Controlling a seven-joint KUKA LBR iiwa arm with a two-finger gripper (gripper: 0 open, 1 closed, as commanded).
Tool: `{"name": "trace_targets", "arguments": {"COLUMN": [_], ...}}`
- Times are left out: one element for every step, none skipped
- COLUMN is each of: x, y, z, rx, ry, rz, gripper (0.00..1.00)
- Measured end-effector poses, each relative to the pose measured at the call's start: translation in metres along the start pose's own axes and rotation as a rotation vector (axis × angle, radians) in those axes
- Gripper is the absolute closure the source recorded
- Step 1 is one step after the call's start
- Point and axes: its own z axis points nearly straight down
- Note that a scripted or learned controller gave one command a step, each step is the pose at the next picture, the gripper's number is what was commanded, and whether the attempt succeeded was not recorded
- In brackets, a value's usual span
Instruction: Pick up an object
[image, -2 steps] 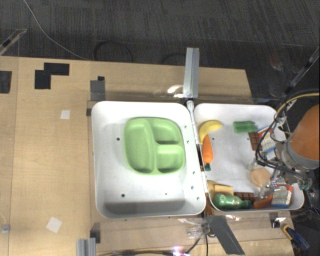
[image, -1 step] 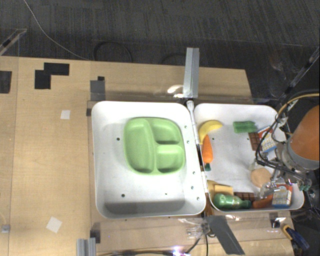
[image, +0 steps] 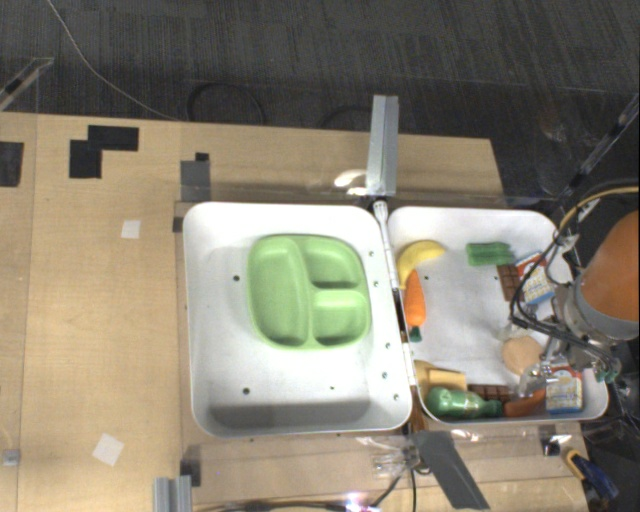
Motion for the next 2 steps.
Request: {"name": "trace_targets", "arguments": {"x": [-0.006,-0.020], "y": [0.000,-0.001], "z": [-0.014,-0.100], "rx": [0.005,-0.002], "ry": [-0.018,0.005], "rz": [-0.004,-0.313], "gripper": [1.00,1.00]}}
